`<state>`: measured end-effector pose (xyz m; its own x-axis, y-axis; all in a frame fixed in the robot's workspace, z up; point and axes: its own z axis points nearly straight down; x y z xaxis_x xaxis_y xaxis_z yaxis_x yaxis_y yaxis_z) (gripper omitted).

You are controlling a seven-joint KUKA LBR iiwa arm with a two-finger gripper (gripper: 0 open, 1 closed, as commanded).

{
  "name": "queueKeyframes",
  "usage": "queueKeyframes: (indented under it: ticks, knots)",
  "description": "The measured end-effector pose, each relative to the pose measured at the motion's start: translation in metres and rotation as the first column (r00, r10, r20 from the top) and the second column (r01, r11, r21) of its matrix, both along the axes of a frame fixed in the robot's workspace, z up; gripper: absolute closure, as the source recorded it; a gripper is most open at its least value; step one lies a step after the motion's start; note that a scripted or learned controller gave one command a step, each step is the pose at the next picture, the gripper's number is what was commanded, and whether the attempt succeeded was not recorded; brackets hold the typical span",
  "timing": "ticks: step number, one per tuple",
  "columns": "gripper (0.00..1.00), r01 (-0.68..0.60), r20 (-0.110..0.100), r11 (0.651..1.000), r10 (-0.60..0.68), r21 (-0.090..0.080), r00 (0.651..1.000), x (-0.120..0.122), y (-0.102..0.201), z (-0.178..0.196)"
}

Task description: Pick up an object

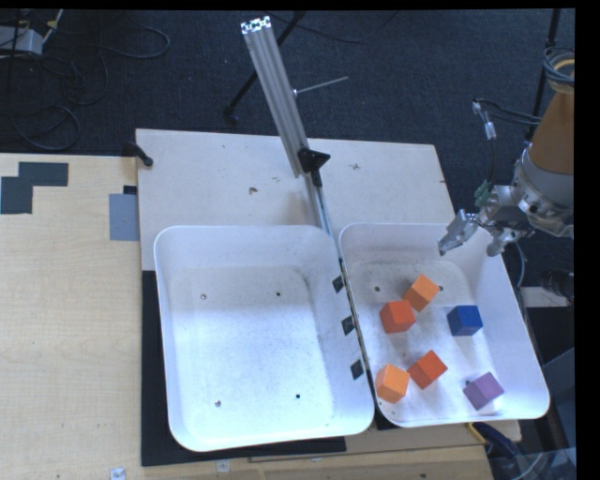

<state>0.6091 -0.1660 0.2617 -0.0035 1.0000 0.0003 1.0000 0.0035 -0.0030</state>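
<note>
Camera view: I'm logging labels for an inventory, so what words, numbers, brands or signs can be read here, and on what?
None: no readable text shows.
The cubes, e.g. the blue cube and purple cube, have plain faces.
The checkered tip of the metal rail is a pattern, not text.

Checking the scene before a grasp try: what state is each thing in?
Gripper: above right bin's far edge, holding nothing.
Upper orange cube: loose in right bin.
Red cubes: loose.
Lower orange cube: touching a red cube.
Blue cube: loose.
Purple cube: loose.
</note>
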Motion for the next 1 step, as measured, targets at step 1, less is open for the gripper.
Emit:
queueKeyframes:
  ticks: [1]
  knots:
    - [0.00,0.002,-0.006,1.000,-0.002,0.003,1.000,-0.0133,0.0261,-0.1402]
